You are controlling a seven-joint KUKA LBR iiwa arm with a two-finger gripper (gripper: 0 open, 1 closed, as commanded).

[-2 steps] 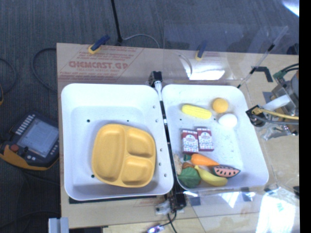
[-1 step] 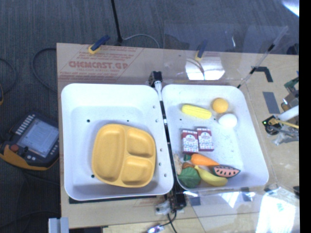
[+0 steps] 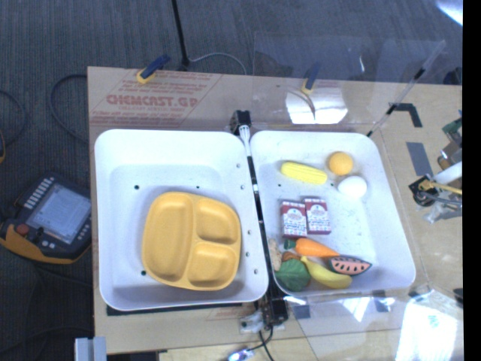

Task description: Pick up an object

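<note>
Right bin [image 3: 391, 224] loaded, left bin [image 3: 113, 201] carrying yellow tray [image 3: 192, 239].
Corn cob [image 3: 304, 173] at far side of right bin, long axis left-right, beside orange ball [image 3: 340, 162]. Hand state: cannot tell.

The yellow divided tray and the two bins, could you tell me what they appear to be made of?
Yellow divided tray: probably moulded plastic, matte to satin, judging by its even colour, rounded compartment edges and soft sheen. Left bin and right bin: likely thin formed plastic, smooth white, with rounded corners and faint glare; painted metal cannot be excluded.
</note>
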